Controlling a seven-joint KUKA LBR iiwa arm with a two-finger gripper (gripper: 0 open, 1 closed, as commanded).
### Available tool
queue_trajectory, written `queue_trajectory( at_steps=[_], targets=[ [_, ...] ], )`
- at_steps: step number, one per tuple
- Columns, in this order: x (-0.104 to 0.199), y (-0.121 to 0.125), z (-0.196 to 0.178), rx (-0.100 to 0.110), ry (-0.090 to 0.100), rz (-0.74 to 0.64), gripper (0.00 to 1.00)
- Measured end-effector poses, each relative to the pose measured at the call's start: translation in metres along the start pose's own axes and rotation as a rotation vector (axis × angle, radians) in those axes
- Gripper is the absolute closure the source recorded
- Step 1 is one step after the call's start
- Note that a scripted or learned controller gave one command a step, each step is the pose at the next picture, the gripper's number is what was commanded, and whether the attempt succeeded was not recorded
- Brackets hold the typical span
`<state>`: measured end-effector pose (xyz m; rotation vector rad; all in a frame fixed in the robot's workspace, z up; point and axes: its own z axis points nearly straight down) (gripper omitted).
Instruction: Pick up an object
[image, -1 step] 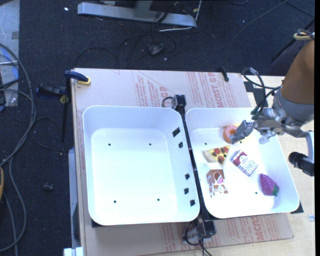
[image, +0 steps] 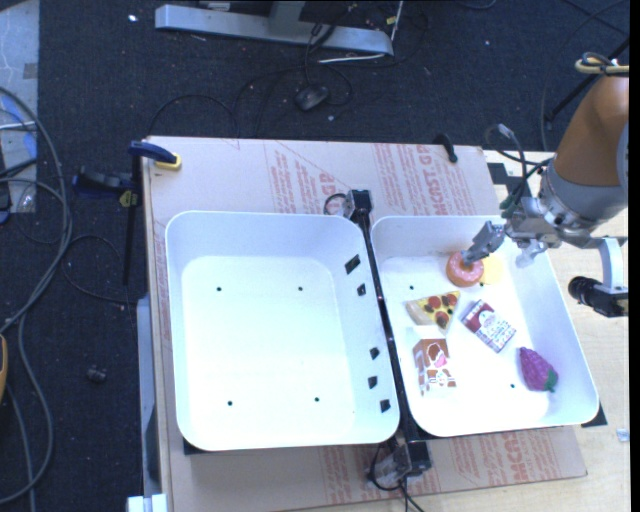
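Observation:
The right bin (image: 560, 300) holds several small objects. A pink frosted donut (image: 463, 268) lies near its back, with a small yellow piece (image: 492, 271) right beside it. In front of them are a pizza slice (image: 435, 308), a red and white carton (image: 489, 326), a brown and white carton (image: 434, 364) and a purple grape bunch (image: 537, 369). My gripper (image: 505, 250) hangs over the back of this bin, just above and to the right of the donut. Its fingers are spread open, and nothing is between them. One fingertip (image: 483, 243) is close to the donut.
The left bin (image: 190, 300) sits beside the right one, with a black divider strip (image: 375, 320) between them. Both rest on a cardboard-covered bench (image: 300, 175). The grey and orange arm (image: 595, 150) comes in from the right. Cables lie on the dark floor around the bench.

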<state>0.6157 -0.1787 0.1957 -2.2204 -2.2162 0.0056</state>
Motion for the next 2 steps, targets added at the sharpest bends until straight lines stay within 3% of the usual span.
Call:
queue_trajectory(
  at_steps=[1,2],
  targets=[
    [-0.029,0.042,0.108,0.000,0.000,-0.001,0.00],
    [-0.026,0.019,0.102,-0.007,-0.001,-0.002,0.00]
  ],
)
